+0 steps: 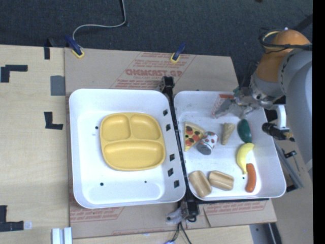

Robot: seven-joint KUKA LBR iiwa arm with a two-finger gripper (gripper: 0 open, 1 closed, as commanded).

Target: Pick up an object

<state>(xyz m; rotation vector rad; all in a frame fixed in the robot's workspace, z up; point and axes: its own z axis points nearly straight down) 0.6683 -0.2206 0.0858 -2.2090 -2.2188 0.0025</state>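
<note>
Bread rolls [211, 181] (foreground); end effector [227, 107] spread, empty.

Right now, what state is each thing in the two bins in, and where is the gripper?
Yellow divided plate: flat in left bin, nothing on it.
Pizza slice: lying flat, right bin.
Banana: lying, beside hot dog.
Green vegetable: lying loose.
Two bread rolls: side by side, near front.
Gripper: over right bin's back, holding nothing visible.
</note>
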